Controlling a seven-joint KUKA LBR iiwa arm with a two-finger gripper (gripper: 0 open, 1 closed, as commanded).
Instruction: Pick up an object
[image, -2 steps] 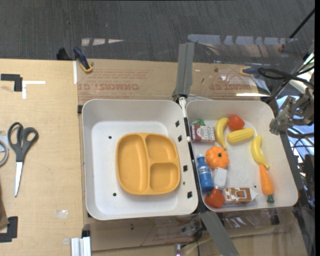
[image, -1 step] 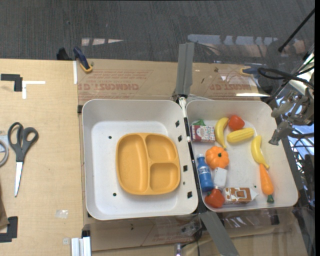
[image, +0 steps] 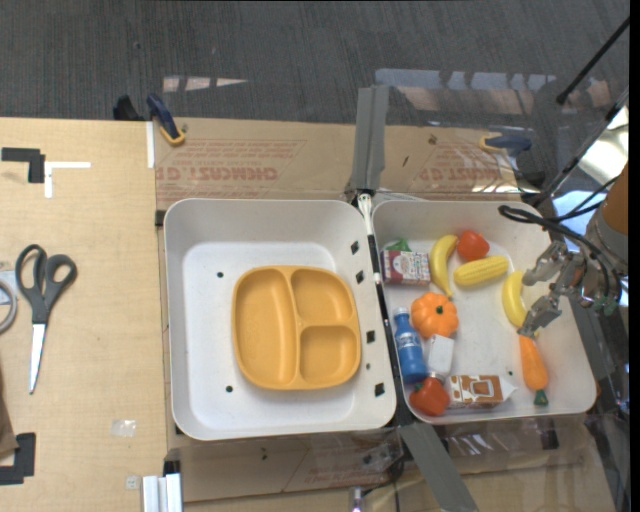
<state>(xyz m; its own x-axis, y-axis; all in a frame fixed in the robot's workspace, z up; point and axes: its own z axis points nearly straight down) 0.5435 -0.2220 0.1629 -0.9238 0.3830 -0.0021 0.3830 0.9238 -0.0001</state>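
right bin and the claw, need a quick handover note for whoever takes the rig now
Claw: open, holding nothing, poised at the right edge of the right bin, beside a banana and above a carrot.
Things: all the toy food lies in the right bin, including a pumpkin and corn. A yellow tray sits in the left bin.
Done: nothing picked.
Left: grasp one item and lift it.

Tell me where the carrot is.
The carrot lies in the right bin, near its right wall at the front, just below the gripper and right of the carton.
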